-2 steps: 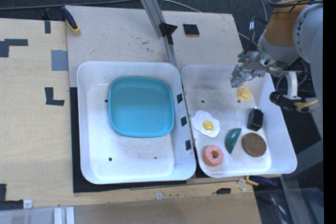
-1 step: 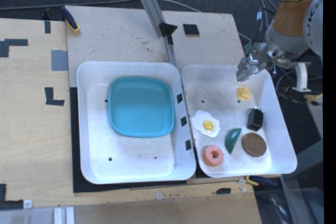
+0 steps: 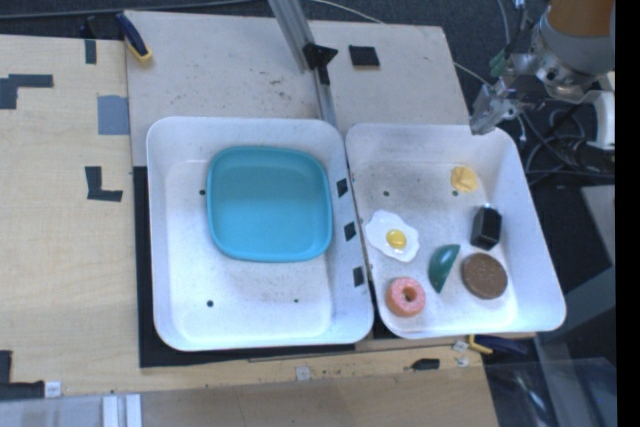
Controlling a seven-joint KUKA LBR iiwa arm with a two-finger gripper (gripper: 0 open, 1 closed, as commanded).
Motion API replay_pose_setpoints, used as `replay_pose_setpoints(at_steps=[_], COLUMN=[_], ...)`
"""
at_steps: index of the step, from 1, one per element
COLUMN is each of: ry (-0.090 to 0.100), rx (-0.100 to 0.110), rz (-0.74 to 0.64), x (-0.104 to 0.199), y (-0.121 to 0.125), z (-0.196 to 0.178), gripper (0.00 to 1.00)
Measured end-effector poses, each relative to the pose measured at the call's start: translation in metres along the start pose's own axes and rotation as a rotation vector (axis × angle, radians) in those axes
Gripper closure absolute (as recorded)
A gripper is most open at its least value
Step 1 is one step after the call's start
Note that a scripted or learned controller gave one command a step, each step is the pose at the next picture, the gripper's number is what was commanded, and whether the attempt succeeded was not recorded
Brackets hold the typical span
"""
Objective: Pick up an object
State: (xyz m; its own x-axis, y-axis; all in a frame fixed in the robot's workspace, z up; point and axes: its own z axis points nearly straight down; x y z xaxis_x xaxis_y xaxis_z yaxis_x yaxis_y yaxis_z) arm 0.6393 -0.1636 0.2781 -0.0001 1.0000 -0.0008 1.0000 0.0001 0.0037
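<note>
1. Looking down from the camera view, the claw [image 3: 487,110] hangs at the two o'clock side of the scene, just over the far right corner of the right bin [image 3: 535,310], with nothing between its tips; whether it is spread or pinched I cannot tell at this size.
2. Candidates for the pick all lie in the right bin: a yellow piece [image 3: 464,179] at its one o'clock, nearest the claw; a small black block [image 3: 486,226] at three o'clock; a fried-egg toy [image 3: 392,237] at nine o'clock; a green wedge [image 3: 442,266] near the centre; a pink doughnut [image 3: 406,297] at seven o'clock; a brown disc [image 3: 484,276] at five o'clock.
3. Handling, as a judgement: these look like light, stiff play-food pieces, likely smooth and a little slippery, not fragile.
4. The black block stands tallest and looks easiest to pinch across its narrow sides. The egg and disc lie flat and offer little edge.
5. The doughnut could be taken across its ring.
6. The left bin [image 3: 170,215] carries a teal plate [image 3: 269,203], too broad for a pinch.
</note>
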Motion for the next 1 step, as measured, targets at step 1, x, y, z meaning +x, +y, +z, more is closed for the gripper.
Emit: replay_pose_setpoints(at_steps=[1], ry=[0.002], rx=[0.005], rz=[-0.004], x=[0.0508], y=[-0.0084], z=[0.0142], gripper=[1.0])
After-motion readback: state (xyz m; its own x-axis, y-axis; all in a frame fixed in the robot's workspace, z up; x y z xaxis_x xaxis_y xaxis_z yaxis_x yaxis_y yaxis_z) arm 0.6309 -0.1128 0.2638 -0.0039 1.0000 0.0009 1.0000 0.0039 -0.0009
